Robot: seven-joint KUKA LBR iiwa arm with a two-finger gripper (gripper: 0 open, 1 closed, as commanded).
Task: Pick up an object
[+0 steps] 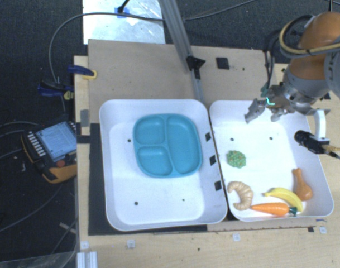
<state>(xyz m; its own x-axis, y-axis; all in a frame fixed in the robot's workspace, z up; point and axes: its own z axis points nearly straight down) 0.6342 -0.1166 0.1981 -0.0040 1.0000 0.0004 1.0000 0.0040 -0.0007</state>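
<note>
Blue plate point(167, 145) (left bin point(119, 205))

The arm point(320, 43) is cut off by the right edge. The banana point(282, 194) hides part of the carrot point(270, 209). The claw's point(266, 111) grip is too small to tell.

A: So what was seen around the setup?

B: A tan bench top point(142, 66) was set on dark carpeted floor point(24, 32). A bright reflective sheet point(122, 13) was laid past the far edge, and a grey pole point(178, 29) was slanted across it.

A: Anything to the left?

B: Loose cables point(61, 32) were strewn about, clamps point(61, 85) were clipped at the edge, and a handheld pendant point(52, 147) was left on the floor.
</note>
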